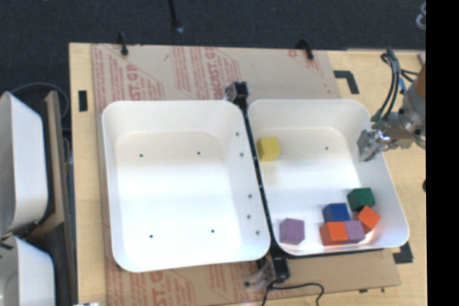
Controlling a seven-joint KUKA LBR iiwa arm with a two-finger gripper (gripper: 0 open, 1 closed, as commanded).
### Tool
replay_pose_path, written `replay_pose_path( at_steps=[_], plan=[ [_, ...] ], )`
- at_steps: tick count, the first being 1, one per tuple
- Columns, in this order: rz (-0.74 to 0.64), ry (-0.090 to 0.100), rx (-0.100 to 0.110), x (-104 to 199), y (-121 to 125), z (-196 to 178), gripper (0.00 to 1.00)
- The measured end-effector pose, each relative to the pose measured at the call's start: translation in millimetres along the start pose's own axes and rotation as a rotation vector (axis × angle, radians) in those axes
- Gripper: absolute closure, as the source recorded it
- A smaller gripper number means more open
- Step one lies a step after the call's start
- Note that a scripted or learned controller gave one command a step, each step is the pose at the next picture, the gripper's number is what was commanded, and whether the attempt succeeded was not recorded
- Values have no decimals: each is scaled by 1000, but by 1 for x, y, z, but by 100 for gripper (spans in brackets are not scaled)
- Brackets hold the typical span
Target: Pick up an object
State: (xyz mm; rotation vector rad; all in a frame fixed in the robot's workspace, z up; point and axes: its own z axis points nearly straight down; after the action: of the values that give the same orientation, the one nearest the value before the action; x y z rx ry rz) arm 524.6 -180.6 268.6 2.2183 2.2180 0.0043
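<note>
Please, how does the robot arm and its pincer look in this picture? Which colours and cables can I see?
A small part of the arm reaches in at the right edge. The pincer is a compact metallic grey piece, with a silver-grey wrist block behind it. Thin dark cables, bluish-green in places, loop above the wrist. A brownish-orange patch shows at the edge above.

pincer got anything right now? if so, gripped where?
Nothing held. The pincer sits over the right bin's right rim with nothing between its fingers; the yellow block and the other blocks lie loose in the bin.
</note>
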Motion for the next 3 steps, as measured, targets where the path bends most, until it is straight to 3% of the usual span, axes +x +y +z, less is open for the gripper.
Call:
replay_pose_path(
  at_steps=[1,3],
  plan=[
    [-4,2,3,51,0,-6,100],
    [-4,2,6,160,-1,21,100]
  ],
)
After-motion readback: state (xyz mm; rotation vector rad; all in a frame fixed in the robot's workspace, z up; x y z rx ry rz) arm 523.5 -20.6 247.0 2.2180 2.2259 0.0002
